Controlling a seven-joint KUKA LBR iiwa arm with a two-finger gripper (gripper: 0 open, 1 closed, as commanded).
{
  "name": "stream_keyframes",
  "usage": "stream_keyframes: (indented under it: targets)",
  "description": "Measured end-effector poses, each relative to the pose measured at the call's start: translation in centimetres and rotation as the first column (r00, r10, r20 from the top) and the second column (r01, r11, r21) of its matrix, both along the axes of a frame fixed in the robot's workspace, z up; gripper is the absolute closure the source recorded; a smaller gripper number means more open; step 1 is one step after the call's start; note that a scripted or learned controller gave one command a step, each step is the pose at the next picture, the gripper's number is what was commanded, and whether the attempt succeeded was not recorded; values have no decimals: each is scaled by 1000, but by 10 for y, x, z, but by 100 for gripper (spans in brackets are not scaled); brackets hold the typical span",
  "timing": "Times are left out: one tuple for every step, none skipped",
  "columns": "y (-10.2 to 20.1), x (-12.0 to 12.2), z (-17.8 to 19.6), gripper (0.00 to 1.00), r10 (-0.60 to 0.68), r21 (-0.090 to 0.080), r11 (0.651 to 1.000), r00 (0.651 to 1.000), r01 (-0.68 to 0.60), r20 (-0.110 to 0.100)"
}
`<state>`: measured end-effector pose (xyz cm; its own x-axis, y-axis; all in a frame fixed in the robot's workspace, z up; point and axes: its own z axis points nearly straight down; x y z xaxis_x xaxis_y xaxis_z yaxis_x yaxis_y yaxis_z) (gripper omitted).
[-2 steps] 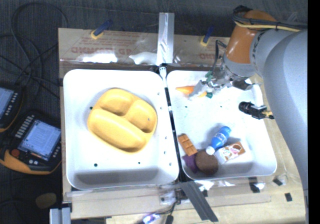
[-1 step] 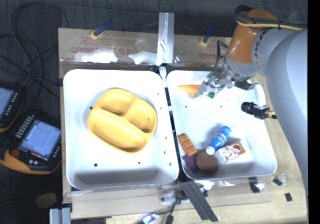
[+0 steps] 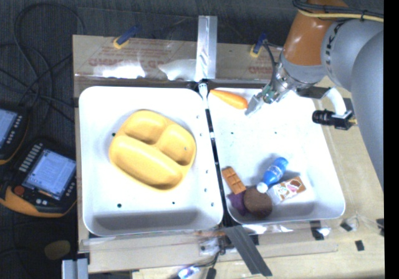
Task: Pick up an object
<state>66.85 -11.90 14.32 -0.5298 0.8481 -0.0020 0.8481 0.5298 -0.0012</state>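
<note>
Yellow moulded lump (image 3: 153, 148) fills my left bin (image 3: 93, 209). Right bin (image 3: 324, 153): orange carrot (image 3: 228, 98) at far-left corner, fingers (image 3: 255, 104) just beside it, whether spread or closed I cannot tell. Near edge: brown block (image 3: 232, 178), dark ball (image 3: 257, 201), blue bottle (image 3: 274, 173), small carton (image 3: 288, 188).

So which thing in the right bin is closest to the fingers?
The orange carrot-shaped piece at the bin's top-left corner; the others cluster along the bottom edge.
</note>
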Motion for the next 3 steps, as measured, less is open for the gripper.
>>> stream_keyframes:
  targets:
    - [50,-4,37,100,-347,-13,938,938,347,-12]
    - [49,-17,58,100,-500,0,866,866,500,-2]
    - [59,-84,92,100,-584,0,812,812,584,-2]
